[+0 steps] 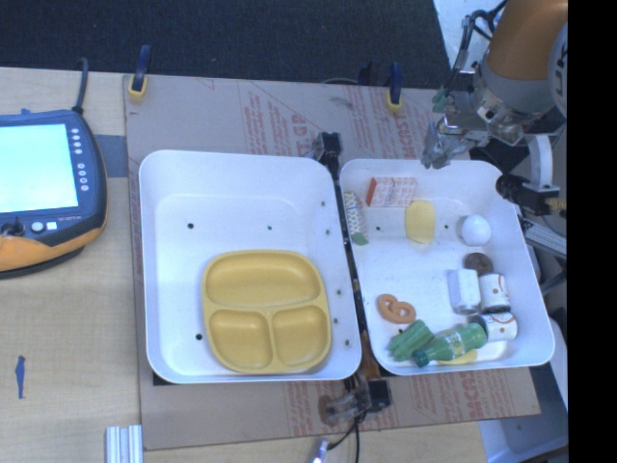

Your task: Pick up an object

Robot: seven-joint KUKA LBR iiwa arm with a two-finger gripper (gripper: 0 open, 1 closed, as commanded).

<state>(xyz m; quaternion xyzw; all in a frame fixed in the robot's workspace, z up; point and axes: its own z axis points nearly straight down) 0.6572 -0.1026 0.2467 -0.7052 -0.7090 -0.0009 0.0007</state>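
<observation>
On wooden bench [67,355]: left bin [164,177] with yellow tray [265,310], right bin [533,287] with pretzel [395,309], ball [474,229]; gripper [439,152] above, finger state untellable.

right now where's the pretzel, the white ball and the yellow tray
pretzel [396,309], camera view, on its middle, in the right bin
white ball [474,229], camera view, centre of the ball
yellow tray [267,310], camera view, on the ridge between its compartments, left bin

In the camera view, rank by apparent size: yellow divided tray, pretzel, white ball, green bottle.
1. yellow divided tray, by far the largest
2. green bottle
3. pretzel and white ball: these look alike, so I leave them unranked.
</observation>
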